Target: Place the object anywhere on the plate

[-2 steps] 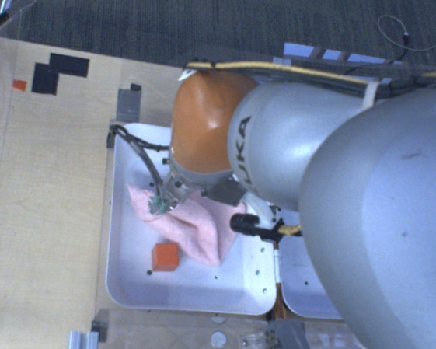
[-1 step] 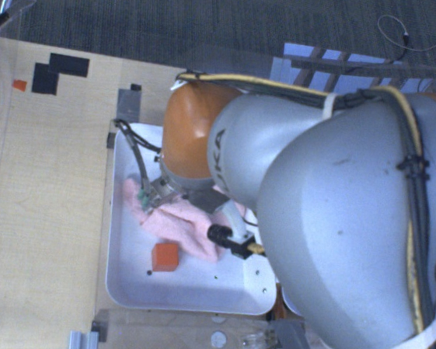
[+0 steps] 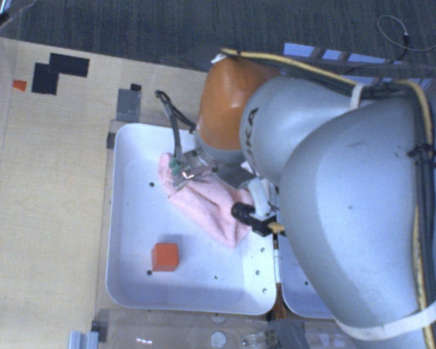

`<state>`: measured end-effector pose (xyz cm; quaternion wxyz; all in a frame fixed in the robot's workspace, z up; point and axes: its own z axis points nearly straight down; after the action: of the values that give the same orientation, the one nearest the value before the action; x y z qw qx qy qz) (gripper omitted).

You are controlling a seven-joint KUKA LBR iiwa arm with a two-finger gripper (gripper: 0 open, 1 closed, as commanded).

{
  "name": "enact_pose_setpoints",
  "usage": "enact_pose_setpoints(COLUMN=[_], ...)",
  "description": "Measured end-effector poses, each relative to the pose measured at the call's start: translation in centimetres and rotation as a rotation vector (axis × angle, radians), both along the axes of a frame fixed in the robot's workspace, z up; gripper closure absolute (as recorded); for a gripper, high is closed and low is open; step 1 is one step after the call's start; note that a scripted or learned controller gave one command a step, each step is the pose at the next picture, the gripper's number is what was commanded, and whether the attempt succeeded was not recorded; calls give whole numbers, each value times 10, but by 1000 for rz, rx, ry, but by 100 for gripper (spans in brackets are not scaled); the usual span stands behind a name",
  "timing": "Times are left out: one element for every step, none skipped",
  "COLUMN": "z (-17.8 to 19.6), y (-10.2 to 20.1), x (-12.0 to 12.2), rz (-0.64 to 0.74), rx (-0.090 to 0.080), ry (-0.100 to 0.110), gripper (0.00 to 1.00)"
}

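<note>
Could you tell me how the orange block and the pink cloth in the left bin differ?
The orange block is small, rigid and square-edged; the pink cloth is larger, soft and crumpled. The block lies apart near the front of the left bin; the cloth lies under the arm. Both rest in this bin.

Bulky grey arm (image 3: 356,193), orange band (image 3: 225,100), yellow-black cables (image 3: 424,185) strapped along.
</note>
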<state>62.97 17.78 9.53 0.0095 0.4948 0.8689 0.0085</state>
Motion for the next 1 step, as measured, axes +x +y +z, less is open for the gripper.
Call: enact_pose_setpoints(z=[244], y=[-60], x=[-49], rz=[19], rx=[-3], ry=[13], gripper=[100])
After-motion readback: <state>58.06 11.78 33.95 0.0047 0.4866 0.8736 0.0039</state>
